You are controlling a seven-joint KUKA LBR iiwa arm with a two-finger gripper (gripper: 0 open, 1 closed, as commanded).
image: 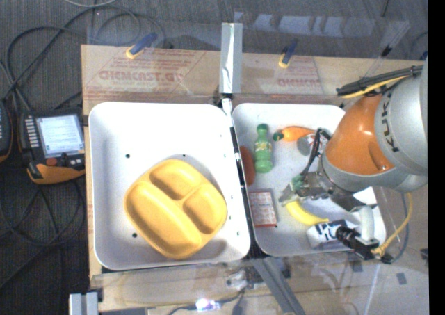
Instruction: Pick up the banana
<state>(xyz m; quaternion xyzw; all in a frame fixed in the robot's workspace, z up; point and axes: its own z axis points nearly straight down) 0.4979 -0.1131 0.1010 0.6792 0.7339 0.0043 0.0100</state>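
Observation:
The banana (304, 214) lies in the right bin (278, 115), near its front edge, yellow and curved, partly covered by the arm. My gripper (297, 192) hangs just above the banana's left end, reaching in from the right under the grey arm with the orange band (354, 147). From this height I cannot make out whether it touches the banana.
Also in the right bin: a green bottle (263, 148), an orange piece (295, 133) behind it, a red stick (245, 165) by the left wall, a small red-patterned box (262, 208) and a white tube (327, 232) right beside the banana. The left bin (111, 140) holds a yellow divided plate (176, 208).

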